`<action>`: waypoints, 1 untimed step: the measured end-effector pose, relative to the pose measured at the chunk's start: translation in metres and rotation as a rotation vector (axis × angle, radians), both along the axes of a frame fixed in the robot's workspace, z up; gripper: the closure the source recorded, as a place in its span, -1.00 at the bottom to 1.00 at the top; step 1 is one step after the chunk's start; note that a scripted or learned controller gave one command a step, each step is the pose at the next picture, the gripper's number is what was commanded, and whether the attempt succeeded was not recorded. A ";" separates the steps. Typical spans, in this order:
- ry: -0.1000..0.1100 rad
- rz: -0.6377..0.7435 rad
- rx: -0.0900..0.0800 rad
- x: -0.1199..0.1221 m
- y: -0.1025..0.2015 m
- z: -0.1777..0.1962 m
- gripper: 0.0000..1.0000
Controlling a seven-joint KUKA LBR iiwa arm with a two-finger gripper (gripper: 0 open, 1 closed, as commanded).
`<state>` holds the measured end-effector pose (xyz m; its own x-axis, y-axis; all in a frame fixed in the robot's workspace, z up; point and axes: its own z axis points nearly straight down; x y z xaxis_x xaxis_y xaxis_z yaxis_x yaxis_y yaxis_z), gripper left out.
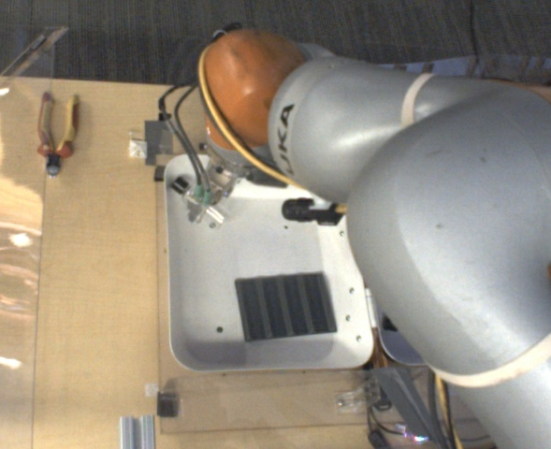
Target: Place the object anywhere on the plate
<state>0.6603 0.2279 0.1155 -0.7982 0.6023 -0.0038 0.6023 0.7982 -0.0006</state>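
- Two-finger gripper (205, 204): low over the far-left corner of the bin. Open or closed, can't tell; too small & blurred here.
- Small greenish-clear bit (201, 194) right at the tip: could be the obj, could be gripper hardware. Can't tell which, so no grip claimed.
- Shallow white plastic bin (177, 279): gripper sits close to its far wall & left wall. Little room there, so best to lift straight up before any sideways travel.
- Black ribbed rectangular slab (284, 307): lies flat on the bin floor in the near half, well apart from the gripper. Prob. the "plate"; that's my read, as nothing else plate-like is seen.
- Step in hand, as judged: securing the obj at the corner, w/ transfer not begun. Confirm the obj is really caught before moving off; no point carrying air.
- Next: go diag. toward the slab, stop above its middle, come down low & release close to the surface. The ribs could let a small piece tip or roll if dropped from height.
- Grey arm w/ orange band (425, 204): covers the bin's right side; anything under it is unknown.
- Red-and-yellow-handled pliers (57, 129) on the pale wooden bench (97, 279): far left, well apart from the bin, not in the path.
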 end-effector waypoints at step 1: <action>-0.005 0.655 0.002 0.000 -0.016 0.002 1.00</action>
<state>0.6607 0.2124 0.1178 -0.9999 -0.0085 -0.0077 -0.0086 1.0000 0.0026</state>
